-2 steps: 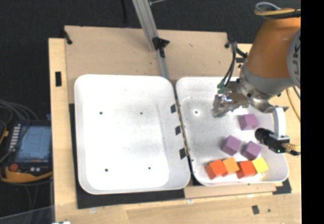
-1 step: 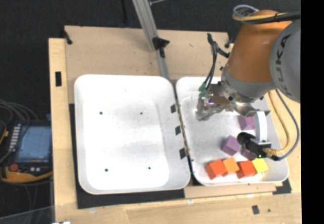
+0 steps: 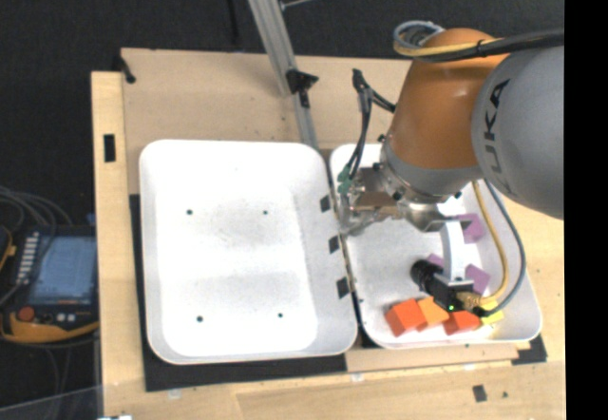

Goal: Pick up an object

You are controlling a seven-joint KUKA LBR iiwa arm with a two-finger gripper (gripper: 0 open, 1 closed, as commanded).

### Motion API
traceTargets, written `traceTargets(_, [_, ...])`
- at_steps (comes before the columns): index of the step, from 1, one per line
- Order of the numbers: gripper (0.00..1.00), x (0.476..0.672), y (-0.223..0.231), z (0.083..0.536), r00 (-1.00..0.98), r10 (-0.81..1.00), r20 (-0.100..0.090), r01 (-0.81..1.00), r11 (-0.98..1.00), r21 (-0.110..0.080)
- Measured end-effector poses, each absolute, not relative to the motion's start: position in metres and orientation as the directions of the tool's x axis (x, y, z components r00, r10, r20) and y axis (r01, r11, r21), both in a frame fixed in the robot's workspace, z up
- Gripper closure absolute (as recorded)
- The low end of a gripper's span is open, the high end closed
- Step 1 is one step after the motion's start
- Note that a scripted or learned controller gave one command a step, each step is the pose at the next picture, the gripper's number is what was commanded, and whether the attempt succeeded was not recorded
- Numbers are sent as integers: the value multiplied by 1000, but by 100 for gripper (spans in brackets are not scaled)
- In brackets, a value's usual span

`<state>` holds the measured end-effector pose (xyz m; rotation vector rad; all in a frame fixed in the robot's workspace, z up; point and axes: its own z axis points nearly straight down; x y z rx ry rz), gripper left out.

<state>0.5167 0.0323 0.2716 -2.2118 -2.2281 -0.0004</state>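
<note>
My gripper (image 3: 364,207) hangs low over the left side of the right bin (image 3: 380,261), close to the wall it shares with the left bin. The grey and orange arm covers much of that bin's far half. An orange block (image 3: 407,315) lies near the bin's front edge. A smaller orange-red block (image 3: 463,321) sits to its right. Purple pieces (image 3: 472,228) lie further right and back, partly hidden by the wrist. Nothing shows held in the gripper.
The left bin (image 3: 157,219) stands beside the right one, their rims touching. A slanted metal rail (image 3: 271,24) rises from behind the bins. A hand-held control unit (image 3: 52,280) with cables lies off the bench on the left.
</note>
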Motion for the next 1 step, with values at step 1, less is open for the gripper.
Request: traceTargets(1, [100, 509, 85, 267, -8, 1000, 2, 1000, 8, -4])
